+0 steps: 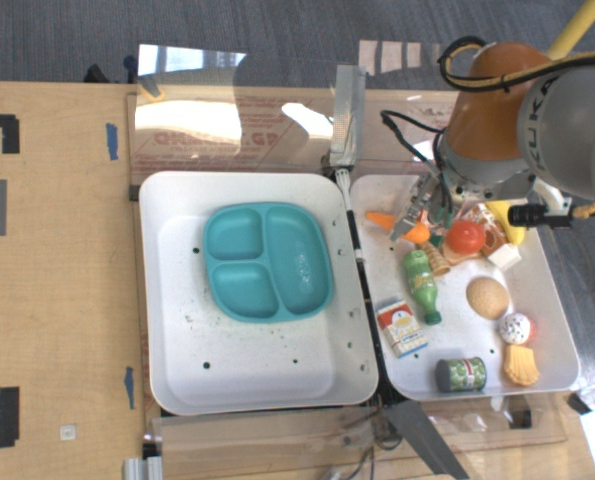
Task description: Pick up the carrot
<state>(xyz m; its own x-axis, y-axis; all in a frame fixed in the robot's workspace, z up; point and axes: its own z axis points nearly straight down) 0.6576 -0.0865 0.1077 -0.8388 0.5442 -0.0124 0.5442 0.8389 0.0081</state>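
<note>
lying carrot [397, 225], long axis left-right, gripper [420, 211] above

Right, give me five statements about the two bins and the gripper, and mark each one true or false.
1. The teal divided plate lies in the left bin. True.
2. The carrot lies on the teal plate. False: it lies in the right bin, near its upper left corner.
3. The gripper is over the right bin, close beside the carrot. True.
4. The green can lies in the left bin. False: it lies near the front edge of the right bin.
5. The green bottle lies between the carrot and the green can. True.
</note>
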